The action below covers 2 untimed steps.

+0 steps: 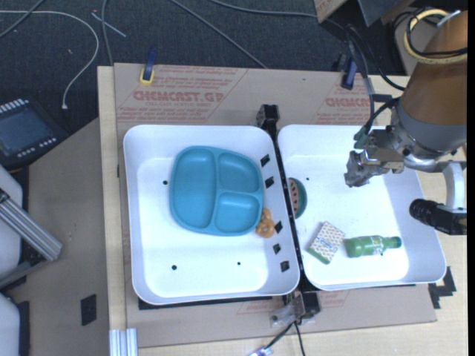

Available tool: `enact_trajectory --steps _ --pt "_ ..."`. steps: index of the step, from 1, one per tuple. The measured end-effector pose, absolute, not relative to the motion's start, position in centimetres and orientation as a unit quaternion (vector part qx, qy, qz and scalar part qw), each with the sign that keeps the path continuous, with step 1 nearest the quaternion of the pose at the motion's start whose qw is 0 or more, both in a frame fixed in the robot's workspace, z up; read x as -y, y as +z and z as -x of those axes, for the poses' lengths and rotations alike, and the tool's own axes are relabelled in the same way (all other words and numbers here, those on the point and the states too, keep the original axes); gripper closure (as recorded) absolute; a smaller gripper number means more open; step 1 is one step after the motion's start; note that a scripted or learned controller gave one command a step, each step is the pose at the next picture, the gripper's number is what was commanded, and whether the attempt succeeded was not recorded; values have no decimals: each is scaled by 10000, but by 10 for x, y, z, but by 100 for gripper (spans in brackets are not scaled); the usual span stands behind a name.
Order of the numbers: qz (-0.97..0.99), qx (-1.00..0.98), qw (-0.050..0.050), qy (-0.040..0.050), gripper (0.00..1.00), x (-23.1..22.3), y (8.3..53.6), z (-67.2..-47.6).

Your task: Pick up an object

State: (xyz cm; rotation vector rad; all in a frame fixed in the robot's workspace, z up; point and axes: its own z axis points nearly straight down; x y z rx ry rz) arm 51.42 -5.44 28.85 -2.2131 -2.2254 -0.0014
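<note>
My gripper (358,173) hangs over the middle of the right bin (326,148), pointing down and to the left, with no object seen between its fingers. Below it on the bin floor lie a green bottle (371,245) on its side and a small pale packet (326,242) with a green edge. A round brown and green object (297,197) rests against the right bin's left wall. In the left bin (148,199) sits a blue divided plate (217,190), with a small orange object (264,225) at its lower right edge.
A black divider with clips (276,191) runs between the two bins. Cables trail across the dark floor at the top left. A black part of the arm (434,215) sticks out over the right bin's right edge.
</note>
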Motion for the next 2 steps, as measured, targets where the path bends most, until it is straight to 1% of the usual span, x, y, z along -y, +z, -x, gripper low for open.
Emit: enact_trajectory --steps 1,2 --pt "7049 7093 11 -4 100 1 285 -522" --pt "7054 7088 26 10 100 -54 258 -530"
